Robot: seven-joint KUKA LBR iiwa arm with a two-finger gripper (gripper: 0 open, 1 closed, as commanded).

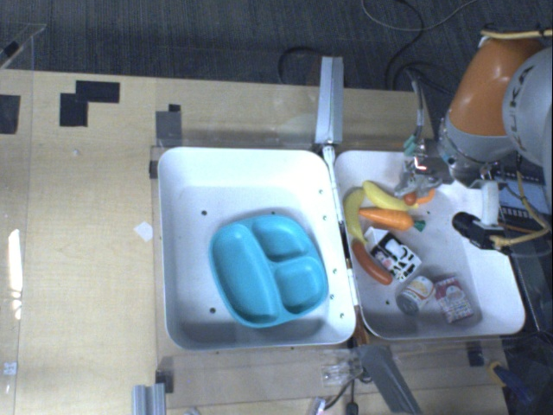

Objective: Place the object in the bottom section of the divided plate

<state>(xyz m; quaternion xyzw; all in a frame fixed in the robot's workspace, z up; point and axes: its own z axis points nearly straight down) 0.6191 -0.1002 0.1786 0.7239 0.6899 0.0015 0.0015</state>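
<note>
Hovering: claw point(418, 173) over right bin's point(501, 318) far edge, above banana point(383, 195) and carrot point(386, 218) | grip state: cannot tell | blue divided plate point(269, 269) in left bin point(186, 232), toward near edge

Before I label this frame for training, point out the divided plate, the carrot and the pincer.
divided plate point(235, 266): camera view, floor of its large section.
carrot point(386, 218): camera view, middle of its orange body.
pincer point(414, 180): camera view, between its fingertips.

A plain turquoise divided plate point(270, 269) is seen in the white left bin point(186, 232). In the white right bin point(501, 305), a yellow banana point(383, 195), an orange carrot point(387, 219) and a black-and-white patterned packet point(393, 254) are seen.
</note>
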